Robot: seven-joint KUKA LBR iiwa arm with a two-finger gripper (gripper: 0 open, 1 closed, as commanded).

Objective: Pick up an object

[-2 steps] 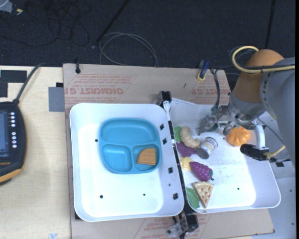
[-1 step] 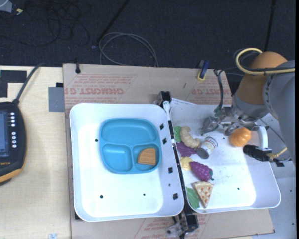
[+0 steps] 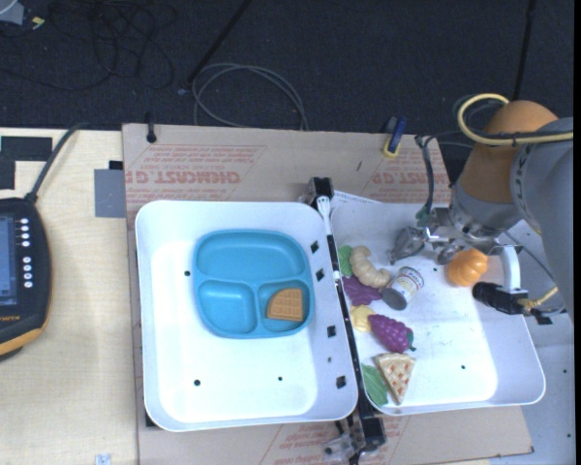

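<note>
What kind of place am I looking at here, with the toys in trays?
Most likely a robotics lab. A grey robot arm reaches over two white bins of toy food, a handheld control pendant lies on the bench, and loose cables trail across the dark floor.

toys crowd right bin's point(image 3: 523, 381) left side, orange ball point(image 3: 465, 266) beside pincer point(image 3: 424, 241), lower right floor bare

One fixed camera looks down at a slant from above on both white bins point(image 3: 165, 376).
</note>
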